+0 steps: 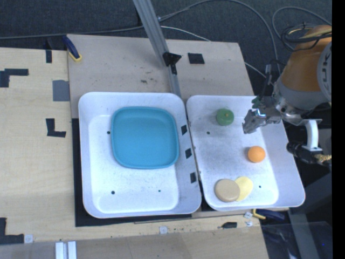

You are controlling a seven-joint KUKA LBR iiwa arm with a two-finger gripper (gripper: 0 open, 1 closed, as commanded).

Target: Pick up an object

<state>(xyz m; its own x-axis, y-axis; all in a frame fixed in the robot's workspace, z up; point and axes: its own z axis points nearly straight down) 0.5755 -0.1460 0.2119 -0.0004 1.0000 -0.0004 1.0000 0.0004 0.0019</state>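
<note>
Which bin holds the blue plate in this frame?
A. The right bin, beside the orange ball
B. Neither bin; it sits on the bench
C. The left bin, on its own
C: the blue plate lies inside the left bin, while the orange ball sits in the right bin.

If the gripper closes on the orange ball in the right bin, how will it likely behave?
The orange ball looks round and smooth, so it would probably roll away if nudged off-centre. It sits alone on the flat floor of the right bin, with nothing nearby to stop it. It looks small, so probably light.
</note>
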